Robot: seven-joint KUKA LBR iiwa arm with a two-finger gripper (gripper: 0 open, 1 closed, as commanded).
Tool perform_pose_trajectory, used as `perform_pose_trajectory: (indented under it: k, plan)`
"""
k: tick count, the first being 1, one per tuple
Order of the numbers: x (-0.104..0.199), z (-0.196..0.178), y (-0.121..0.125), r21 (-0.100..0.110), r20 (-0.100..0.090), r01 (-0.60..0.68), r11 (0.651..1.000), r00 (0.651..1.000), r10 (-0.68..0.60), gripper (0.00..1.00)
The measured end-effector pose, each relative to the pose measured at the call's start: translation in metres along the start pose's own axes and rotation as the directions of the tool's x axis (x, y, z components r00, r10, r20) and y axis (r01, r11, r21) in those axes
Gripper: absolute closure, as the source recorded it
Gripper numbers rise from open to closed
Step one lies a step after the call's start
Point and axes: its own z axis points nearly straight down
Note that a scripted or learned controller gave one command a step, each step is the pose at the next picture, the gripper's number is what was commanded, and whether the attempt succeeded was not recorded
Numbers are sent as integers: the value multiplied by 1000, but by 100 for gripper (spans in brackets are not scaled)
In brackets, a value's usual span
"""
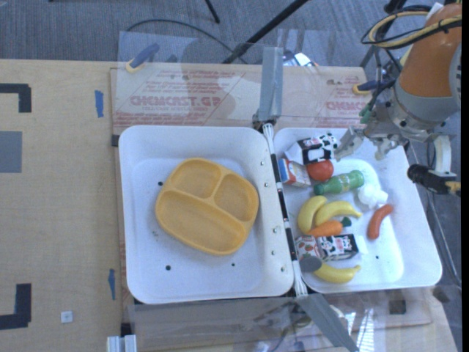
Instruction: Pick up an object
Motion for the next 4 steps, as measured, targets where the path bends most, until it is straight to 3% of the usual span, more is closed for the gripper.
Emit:
perform_pose_trajectory:
  k: [1, 2, 3, 4]
  plan:
    - [-20, 106, -8, -5, 2, 127, 992, 992, -127, 0]
    - [-21, 98, -9, -3, 1, 124, 992, 992, -124, 100]
    - [50, -19, -7, -3, 2, 117, 993, 993, -117, 100]
    - [39, 67, 1, 1, -1, 416, 909, 909, -416, 100]
